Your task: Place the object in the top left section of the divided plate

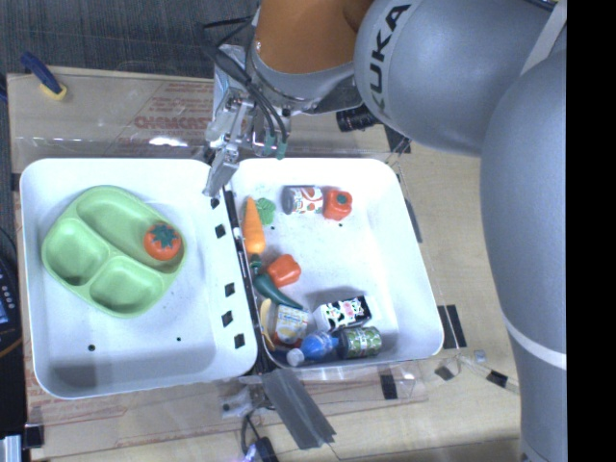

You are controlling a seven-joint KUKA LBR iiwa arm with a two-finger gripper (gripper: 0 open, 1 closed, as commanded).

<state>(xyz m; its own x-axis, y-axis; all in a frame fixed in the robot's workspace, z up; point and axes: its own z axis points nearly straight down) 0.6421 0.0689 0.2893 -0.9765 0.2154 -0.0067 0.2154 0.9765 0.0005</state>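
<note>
Grey arm [452, 56] nearest, hand [223, 166] apparently holding nothing

So the bench [452, 176] has a light wood-looking top with two shallow white bins sitting side by side on it, touching along the middle. The left bin [115, 354] has a green divided plate in it, and the right bin [409, 258] holds a pile of toy food and small containers. There's some clear plastic sheeting with red print [164, 114] lying on the bench behind the bins, a small blue and yellow thing [43, 75] at the back left corner, and a few black tape marks [450, 325] on the right.
</note>
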